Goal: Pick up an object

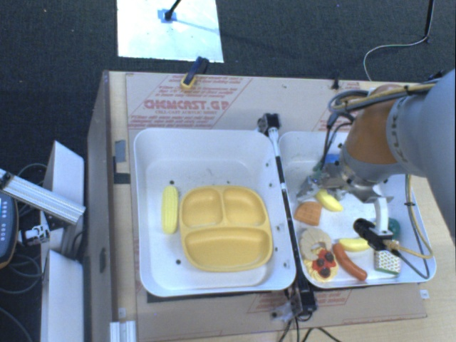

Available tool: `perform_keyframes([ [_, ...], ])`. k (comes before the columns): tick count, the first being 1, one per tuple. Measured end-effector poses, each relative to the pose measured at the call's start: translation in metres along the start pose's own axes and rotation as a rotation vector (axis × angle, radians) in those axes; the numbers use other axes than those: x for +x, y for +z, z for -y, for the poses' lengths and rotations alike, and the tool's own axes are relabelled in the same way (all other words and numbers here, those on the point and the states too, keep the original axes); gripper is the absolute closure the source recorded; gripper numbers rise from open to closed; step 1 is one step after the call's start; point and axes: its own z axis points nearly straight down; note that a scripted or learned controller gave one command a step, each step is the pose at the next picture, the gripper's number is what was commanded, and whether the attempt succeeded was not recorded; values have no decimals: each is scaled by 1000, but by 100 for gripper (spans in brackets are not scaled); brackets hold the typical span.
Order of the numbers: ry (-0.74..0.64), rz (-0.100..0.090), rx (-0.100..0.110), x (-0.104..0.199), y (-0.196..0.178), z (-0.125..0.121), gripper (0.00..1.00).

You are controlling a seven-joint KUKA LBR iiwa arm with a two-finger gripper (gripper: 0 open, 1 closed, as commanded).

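Gripper [322, 191] low in right bin [420, 212], directly over yellow toy lemon [329, 201] lying long-axis left-to-right, just above orange wedge [308, 213]. Finger state: cannot tell.

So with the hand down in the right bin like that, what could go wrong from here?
The hand sits low over a small yellow lemon-shaped toy that lies right against an orange wedge-shaped toy, so a grasp could nudge or catch the wrong piece. The round toy pizza slice, red toy sausage and yellow toy banana crowd the near corner, so a sweep of the arm might scatter them.
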Motion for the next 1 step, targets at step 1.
perform_keyframes([
  [1,-1,0,-2,0,-11,-1,100],
])
